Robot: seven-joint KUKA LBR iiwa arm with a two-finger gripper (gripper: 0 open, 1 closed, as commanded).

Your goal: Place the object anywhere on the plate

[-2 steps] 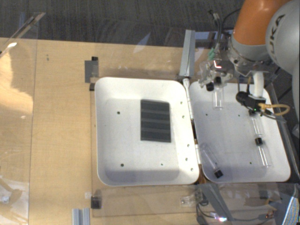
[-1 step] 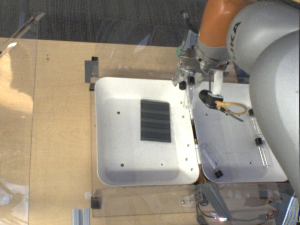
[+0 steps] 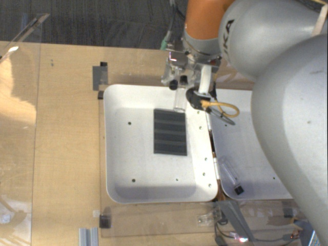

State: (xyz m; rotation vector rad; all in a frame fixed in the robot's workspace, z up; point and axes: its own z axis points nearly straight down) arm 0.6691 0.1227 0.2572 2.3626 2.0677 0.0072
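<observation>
A dark grey ribbed rectangular plate point(image 3: 170, 131) lies flat in the middle of the left white bin point(image 3: 123, 152). My gripper point(image 3: 179, 102) hangs over the plate's far edge, near its right corner, under the orange-banded wrist. What it holds, if anything, is hidden by the wrist hardware. A small black object point(image 3: 238, 190) lies in the right bin point(image 3: 256, 183) near its front left corner, well away from the gripper.
The grey arm covers most of the right bin. A yellow cable loop point(image 3: 224, 108) hangs off the wrist over the wall between the bins. Black clamps point(image 3: 101, 75) sit on the wooden bench at the left bin's corners.
</observation>
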